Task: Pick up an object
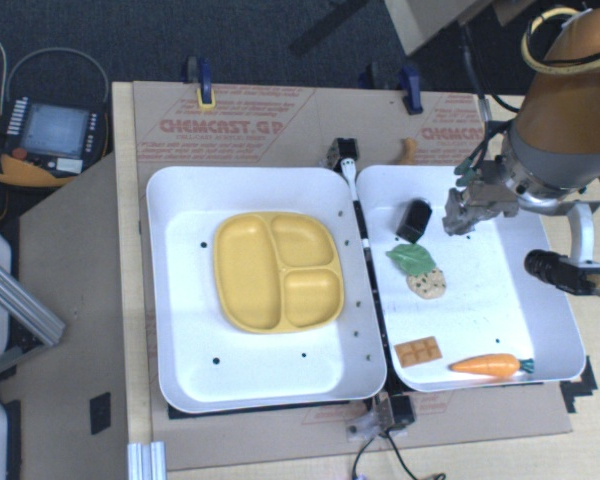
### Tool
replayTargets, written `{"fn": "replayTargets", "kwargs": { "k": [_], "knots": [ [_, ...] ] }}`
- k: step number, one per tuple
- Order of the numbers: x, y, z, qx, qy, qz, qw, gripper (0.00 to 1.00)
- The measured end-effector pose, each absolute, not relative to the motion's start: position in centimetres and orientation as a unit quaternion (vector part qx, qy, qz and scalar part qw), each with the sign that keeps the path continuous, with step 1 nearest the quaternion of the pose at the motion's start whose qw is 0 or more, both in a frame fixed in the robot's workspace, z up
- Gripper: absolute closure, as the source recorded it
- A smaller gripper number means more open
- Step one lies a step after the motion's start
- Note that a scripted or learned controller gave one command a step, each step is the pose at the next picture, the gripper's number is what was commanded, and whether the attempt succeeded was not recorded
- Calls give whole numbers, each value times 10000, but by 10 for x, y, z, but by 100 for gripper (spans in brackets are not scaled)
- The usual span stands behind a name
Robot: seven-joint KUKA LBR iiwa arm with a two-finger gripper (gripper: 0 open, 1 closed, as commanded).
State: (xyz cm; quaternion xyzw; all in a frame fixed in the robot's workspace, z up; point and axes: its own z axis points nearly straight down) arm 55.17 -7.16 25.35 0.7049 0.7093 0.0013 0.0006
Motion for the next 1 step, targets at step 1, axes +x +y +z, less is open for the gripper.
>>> {"fn": "replayTargets", "kwargs": {
  "k": [1],
  "knots": [
    [562,-22,257,7050,7092,13,7,100]
  ]
}}
